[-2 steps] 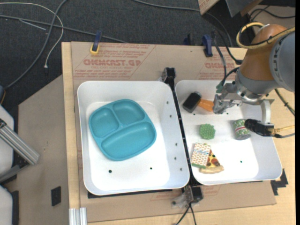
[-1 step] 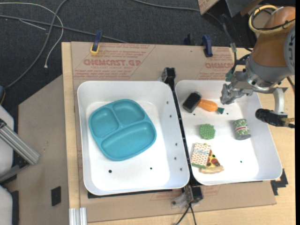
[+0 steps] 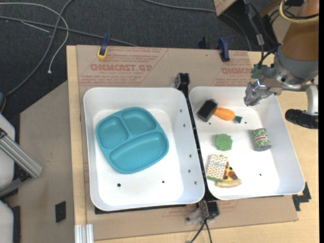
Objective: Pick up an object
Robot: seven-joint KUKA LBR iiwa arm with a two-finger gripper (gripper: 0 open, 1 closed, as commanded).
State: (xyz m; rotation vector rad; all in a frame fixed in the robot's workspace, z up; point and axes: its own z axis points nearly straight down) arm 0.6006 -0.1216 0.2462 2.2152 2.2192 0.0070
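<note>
Lying near the right bin's (image 3: 283, 151) far edge, the toy carrot (image 3: 224, 114) touches a black block (image 3: 206, 110) at its tip. A can (image 3: 260, 139), green ball (image 3: 223, 142) and pizza slice (image 3: 224, 172) lie scattered nearer the front. Poised above the far right corner, the gripper (image 3: 252, 96) carries nothing, its opening impossible to judge.

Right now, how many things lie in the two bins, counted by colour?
Teal: 1, tray
Black: 1, block
Orange: 1, carrot
Green: 2, leafy ball, can
Mixed colours: 2, box, pizza slice
Total: 7
</note>
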